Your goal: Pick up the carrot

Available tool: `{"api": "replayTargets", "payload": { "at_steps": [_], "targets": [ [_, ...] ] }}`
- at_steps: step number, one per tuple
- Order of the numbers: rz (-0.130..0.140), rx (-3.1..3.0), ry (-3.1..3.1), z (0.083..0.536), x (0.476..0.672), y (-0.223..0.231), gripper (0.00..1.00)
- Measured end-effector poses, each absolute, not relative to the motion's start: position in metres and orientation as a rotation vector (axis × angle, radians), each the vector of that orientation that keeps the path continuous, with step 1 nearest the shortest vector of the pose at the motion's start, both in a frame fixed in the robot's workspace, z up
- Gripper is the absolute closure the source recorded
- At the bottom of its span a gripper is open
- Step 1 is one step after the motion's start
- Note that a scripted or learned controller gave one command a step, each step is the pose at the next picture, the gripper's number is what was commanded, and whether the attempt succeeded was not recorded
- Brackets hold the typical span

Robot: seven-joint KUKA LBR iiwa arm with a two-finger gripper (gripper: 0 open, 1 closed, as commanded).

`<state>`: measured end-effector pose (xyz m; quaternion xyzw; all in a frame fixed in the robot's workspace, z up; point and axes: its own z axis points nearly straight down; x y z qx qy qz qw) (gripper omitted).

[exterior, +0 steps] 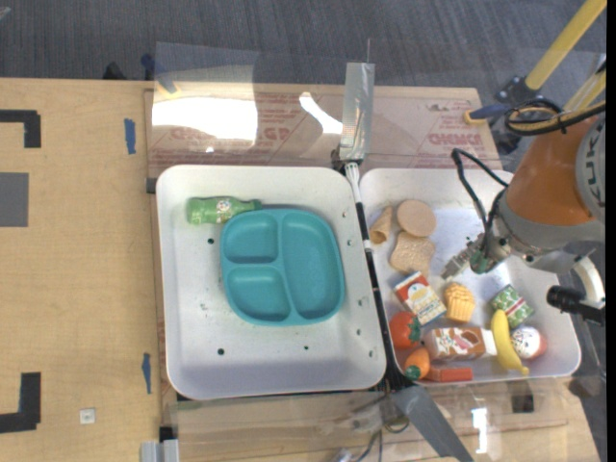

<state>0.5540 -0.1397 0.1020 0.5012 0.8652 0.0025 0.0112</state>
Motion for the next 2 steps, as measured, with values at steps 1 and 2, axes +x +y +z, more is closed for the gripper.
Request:
{"api": "replayTargets", "payload": {
  "at_steps": [1,2],
  "targets": [
    [0.001,2.018,2.404,0.131,0.522,-0.15,1.0],
    [0.048,2.757,1.435,0.115,0.491,-0.107,1.0]
  ]
}}
